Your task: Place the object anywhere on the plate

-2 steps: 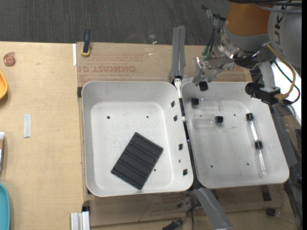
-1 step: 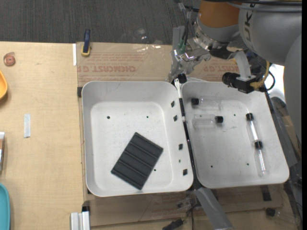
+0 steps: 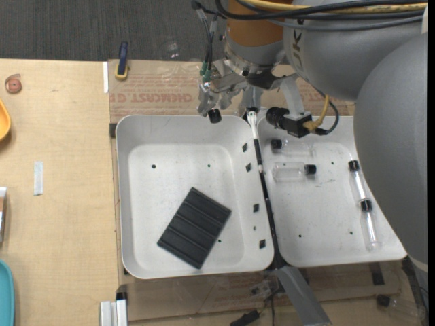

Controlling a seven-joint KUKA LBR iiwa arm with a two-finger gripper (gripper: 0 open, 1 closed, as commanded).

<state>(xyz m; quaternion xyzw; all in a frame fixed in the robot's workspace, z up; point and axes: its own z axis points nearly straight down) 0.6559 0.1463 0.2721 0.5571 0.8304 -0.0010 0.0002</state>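
End effector [image 3: 228,100] hangs over the far rim of the left bin [image 3: 136,131], whether clenched or released I cannot tell. Nearer the camera, a black ribbed block [image 3: 195,227] lies flat and skewed in that bin, well apart from it.

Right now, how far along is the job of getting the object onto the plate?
Nothing looks done yet. The black ridged block lies flat in the left bin, untouched. The gripper hangs over that bin's far rim, well away from the block, with nothing seen in it. Reaching, grasping and placing are all left.
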